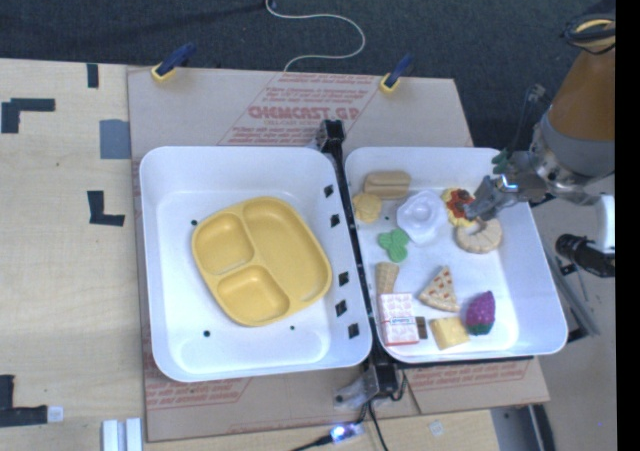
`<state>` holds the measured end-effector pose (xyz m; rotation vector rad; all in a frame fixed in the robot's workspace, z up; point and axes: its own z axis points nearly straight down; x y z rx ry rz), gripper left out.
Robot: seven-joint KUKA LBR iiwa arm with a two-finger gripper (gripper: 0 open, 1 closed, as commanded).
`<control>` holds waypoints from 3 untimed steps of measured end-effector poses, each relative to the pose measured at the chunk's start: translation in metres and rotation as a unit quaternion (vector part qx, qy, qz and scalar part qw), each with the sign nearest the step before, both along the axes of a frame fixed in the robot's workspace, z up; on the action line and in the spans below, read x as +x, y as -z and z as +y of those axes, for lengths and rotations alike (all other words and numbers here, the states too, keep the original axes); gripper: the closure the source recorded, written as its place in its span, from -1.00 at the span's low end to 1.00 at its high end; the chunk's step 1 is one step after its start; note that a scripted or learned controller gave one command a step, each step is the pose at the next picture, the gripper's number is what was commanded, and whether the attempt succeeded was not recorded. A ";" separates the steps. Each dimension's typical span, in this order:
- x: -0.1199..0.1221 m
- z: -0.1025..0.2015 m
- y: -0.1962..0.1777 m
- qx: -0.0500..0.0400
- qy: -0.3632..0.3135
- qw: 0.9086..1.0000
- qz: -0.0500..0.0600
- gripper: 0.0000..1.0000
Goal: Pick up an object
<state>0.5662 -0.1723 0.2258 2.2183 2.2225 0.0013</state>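
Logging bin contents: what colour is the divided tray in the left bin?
Yellow. The divided tray shows plainly in the camera view, lying in the left bin.

We note the right bin is crowded: toy foods sit close together through its centre and lower part, leaving open floor mainly along its upper right corner and right wall. In the left bin a yellow divided tray fills the middle; we see bare white floor around it, widest at lower left.

Glossy, seemingly plastic yellow tray; smooth white bins.
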 end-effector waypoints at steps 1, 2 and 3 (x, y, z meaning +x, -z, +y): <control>-0.011 0.053 -0.007 0.001 -0.002 1.000 0.002 1.00; -0.011 0.110 0.006 0.001 -0.002 1.000 0.003 1.00; -0.012 0.160 -0.003 0.001 -0.003 1.000 0.002 1.00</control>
